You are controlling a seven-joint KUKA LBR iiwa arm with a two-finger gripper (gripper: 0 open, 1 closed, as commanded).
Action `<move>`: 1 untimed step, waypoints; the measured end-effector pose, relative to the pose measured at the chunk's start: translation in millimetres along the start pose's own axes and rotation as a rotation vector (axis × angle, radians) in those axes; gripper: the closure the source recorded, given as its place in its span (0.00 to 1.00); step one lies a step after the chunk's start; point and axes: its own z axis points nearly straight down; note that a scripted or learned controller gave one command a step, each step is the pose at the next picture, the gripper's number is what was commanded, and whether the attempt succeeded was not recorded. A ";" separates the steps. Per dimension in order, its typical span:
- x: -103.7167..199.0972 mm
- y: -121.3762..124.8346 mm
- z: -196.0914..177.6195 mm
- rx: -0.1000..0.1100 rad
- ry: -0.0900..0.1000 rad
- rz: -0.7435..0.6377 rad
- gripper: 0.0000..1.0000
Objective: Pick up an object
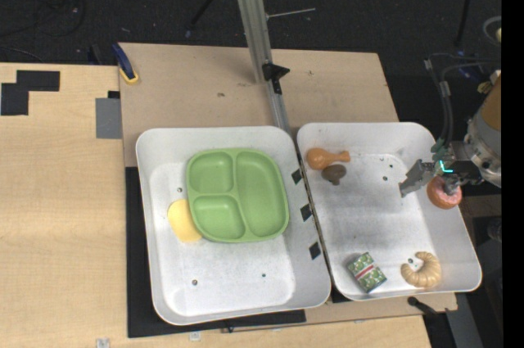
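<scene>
hand (pixel 419 177) looks spread, holding nothing; round red-orange plastic fruit (pixel 444 194) just beside it; light, rigid, slippery; grip across middle

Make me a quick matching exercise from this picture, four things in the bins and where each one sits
Things:
1. green divided plate
2. croissant
3. yellow object
4. orange pear-shaped toy

Places:
A. right bin, near right corner
B. left bin, tucked against the plate's left edge
C. right bin, far left corner
D. left bin, middle

Pairs: 1-D, 2-A, 3-B, 4-C
</scene>
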 end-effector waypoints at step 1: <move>-0.1 0.6 -1.1 -0.003 -0.001 0.000 0.00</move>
